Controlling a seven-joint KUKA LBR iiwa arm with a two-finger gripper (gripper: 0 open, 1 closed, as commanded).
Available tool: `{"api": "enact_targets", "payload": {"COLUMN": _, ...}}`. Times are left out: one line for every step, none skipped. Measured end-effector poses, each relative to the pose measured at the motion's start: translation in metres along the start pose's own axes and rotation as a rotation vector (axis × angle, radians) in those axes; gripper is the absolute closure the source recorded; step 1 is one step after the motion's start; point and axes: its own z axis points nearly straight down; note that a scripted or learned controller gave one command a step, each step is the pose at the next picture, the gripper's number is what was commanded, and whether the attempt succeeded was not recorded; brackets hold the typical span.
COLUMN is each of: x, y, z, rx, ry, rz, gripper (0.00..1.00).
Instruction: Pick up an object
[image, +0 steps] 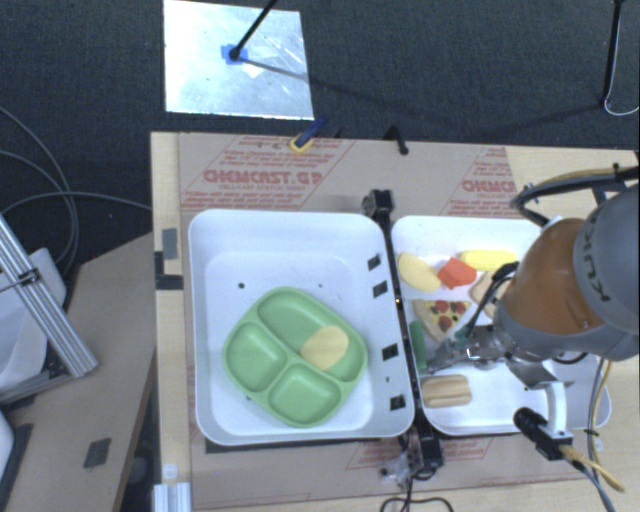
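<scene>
One hotdog (446, 391) lies lengthwise left-to-right.

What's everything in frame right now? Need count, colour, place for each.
white bins: 2, white, side by side on the bench; left bin, right bin
divided plate: 1, green, three compartments, in the left bin
pale yellow piece: 1, on the plate, in its right-hand compartment
yellow rounded toy: 1, upper left of the right bin
red-orange piece: 1, right bin, beside the yellow rounded toy
long yellow piece: 1, top of the right bin
pizza slice toy: 1, tan with red spots, middle of the right bin
tan bun-like toy: 1, lower left of the right bin
arm: 1, grey with orange band, over the right bin
claw: 1, dark, low over the right bin between pizza slice toy and bun-like toy
</scene>
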Motion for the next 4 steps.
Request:
{"api": "enact_targets", "payload": {"x": -0.003, "y": 0.001, "z": -0.011, "rx": -0.002, "ry": -0.001, "rz": 0.003, "gripper": 1.00}}
{"api": "enact_targets", "payload": {"x": -0.007, "y": -0.001, "z": 0.000, "rx": 0.001, "ry": 0.000, "rz": 0.005, "gripper": 1.00}}
{"api": "enact_targets", "payload": {"x": -0.007, "y": 0.001, "z": -0.011, "rx": -0.002, "ry": 0.000, "rz": 0.004, "gripper": 1.00}}
{"api": "enact_targets", "payload": {"x": -0.019, "y": 0.048, "z": 0.000, "rx": -0.002, "ry": -0.002, "rz": 0.002, "gripper": 1.00}}
